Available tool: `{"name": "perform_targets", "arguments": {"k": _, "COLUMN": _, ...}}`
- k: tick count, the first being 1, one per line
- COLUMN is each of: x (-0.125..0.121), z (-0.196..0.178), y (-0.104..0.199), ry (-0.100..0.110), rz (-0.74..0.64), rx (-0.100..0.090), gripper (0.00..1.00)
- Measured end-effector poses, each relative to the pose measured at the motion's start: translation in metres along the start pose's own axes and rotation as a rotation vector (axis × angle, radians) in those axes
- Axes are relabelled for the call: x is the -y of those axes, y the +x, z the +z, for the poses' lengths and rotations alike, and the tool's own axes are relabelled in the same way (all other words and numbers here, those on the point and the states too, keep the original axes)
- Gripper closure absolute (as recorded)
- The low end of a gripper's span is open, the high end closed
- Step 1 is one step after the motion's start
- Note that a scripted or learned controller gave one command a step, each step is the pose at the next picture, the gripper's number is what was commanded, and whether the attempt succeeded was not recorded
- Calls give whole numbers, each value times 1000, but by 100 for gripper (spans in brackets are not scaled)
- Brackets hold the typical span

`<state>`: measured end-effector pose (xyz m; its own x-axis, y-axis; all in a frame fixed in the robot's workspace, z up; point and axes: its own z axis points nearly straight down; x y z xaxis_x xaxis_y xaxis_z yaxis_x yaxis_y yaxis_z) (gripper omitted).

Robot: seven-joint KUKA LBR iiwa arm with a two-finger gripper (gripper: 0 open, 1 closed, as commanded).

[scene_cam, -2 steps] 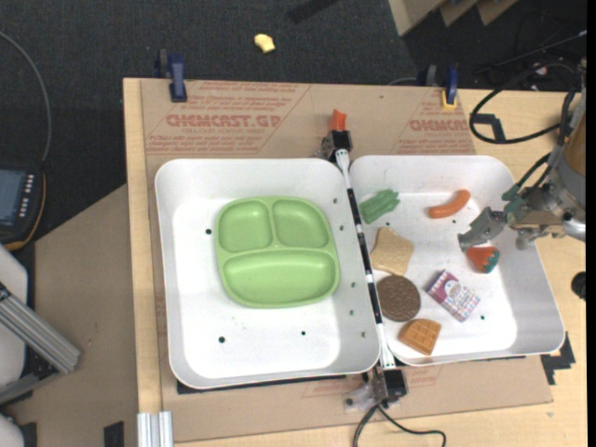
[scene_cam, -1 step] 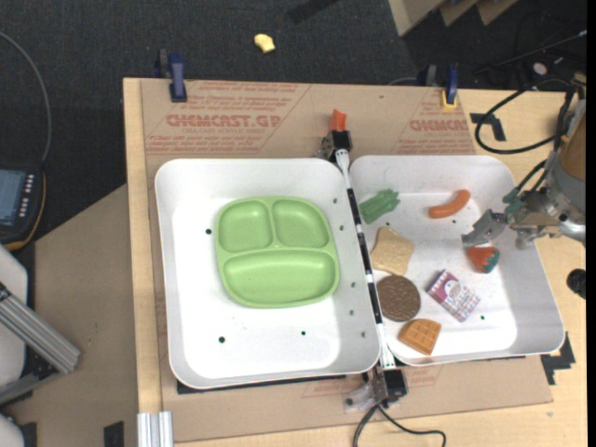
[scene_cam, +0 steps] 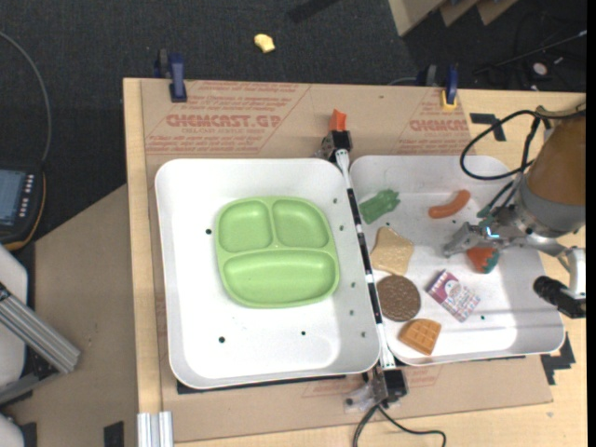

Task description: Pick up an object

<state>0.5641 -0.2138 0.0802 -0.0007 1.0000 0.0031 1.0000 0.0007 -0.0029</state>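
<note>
Green divided plate in left bin; blue clamps on bench edge.

A brown bench printed with red lettering carries two shallow white bins side by side. The left bin and the right bin touch along their inner edges near the bench's middle. At the bench's far edge, blue clamps grip it: one behind the left bin, another behind the right bin.
</note>
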Motion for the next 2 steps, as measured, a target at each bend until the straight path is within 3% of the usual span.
{"name": "perform_targets", "arguments": {"k": 1, "x": -1, "z": -17, "y": 0, "ry": -7, "rz": 1, "rx": 5, "gripper": 100}}
{"name": "perform_targets", "arguments": {"k": 2, "x": -49, "z": -4, "y": 53, "ry": -8, "rz": -6, "rx": 4, "gripper": 100}}
